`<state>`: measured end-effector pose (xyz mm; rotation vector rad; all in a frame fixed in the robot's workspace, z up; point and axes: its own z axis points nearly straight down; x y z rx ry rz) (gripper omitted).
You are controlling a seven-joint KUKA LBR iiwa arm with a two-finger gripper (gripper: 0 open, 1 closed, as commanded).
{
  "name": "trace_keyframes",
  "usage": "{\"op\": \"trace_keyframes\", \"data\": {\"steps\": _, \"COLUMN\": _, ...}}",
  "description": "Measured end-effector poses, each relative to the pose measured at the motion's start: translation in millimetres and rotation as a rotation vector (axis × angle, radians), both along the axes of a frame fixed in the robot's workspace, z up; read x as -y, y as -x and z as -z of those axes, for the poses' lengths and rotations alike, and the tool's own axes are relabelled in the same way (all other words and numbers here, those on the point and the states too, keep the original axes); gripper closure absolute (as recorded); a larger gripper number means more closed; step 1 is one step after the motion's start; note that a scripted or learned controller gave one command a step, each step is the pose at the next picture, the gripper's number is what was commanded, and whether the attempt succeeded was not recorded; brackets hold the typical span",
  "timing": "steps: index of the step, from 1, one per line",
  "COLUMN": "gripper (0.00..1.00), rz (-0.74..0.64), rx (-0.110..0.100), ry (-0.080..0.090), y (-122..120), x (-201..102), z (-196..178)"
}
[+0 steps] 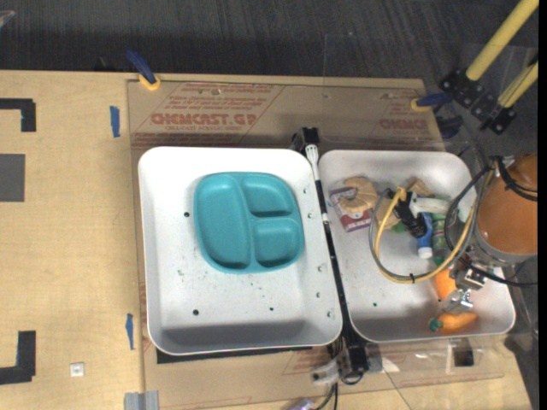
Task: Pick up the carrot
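The carrot [455,320], orange with a green end pointing left, lies in the front right corner of the right bin [385,314]. My gripper [462,295] hangs low over that corner, just above the carrot and close to touching it. A second orange piece [444,282] shows just left of the gripper; I cannot tell whether it belongs to the carrot. The arm's wrist hides the bin's right wall.
A teal divided plate [249,220] lies in the left bin [171,314]. At the back of the right bin are a tan lump with a red-and-white packet [354,205], a tan item [419,187], and green [439,229] and blue [425,249] bits.
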<state>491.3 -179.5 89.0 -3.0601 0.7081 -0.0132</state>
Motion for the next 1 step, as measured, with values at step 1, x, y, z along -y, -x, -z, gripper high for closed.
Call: {"op": "trace_keyframes", "data": {"steps": 1, "gripper": 1.00, "rz": 0.003, "rx": 0.004, "ry": -0.009, "y": -1.9, "x": -4.6, "z": -11.4}}
